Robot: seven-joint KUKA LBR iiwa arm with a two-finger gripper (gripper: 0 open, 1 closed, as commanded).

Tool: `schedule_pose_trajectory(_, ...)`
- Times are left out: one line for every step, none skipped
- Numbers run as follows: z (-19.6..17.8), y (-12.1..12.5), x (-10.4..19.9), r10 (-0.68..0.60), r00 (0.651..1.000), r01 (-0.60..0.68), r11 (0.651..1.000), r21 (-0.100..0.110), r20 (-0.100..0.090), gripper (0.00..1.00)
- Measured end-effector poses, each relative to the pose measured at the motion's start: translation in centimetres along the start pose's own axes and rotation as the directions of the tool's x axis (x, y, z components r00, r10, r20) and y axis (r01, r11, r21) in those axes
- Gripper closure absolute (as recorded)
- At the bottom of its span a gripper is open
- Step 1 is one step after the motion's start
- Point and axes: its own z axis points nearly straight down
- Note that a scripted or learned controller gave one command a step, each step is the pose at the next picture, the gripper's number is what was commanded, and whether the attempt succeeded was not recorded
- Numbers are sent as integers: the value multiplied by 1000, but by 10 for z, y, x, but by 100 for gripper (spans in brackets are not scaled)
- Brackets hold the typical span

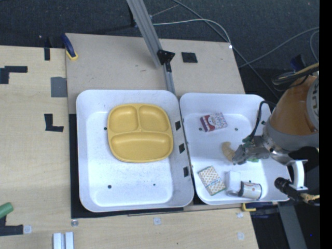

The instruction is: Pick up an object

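The arm reaches in from the right and its jaws (241,155) hang low inside the right bin (234,98), near the bin's middle and somewhat toward its right wall. Whether they are released or clenched cannot be told; the tips are dark and blurred against the white floor, and nothing shows plainly between them.

Just to the left of the jaws, almost touching, lies a small tan lump (228,149). Up and to the left, with bare floor between, sits a red-and-white packet (213,122). Below and to the left, a patterned card (211,179) lies tilted near the bin's lower left corner. Directly below, close to the near rim, a metal cylinder (250,190) rests on its side.

Far to the left, beyond the shared wall, the left bin (93,180) holds a yellow divided tray (140,132), with wide bare floor below it. The worktop (114,61) spreads behind both bins.
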Motion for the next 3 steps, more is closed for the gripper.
schedule_pose_trajectory(-52,7,9,-1,1000,1,1000,-8,2,100)
schedule_pose_trajectory(-94,5,8,0,1000,0,1000,-8,2,100)
schedule_pose_trajectory(-127,6,9,0,1000,0,1000,-7,1,100)
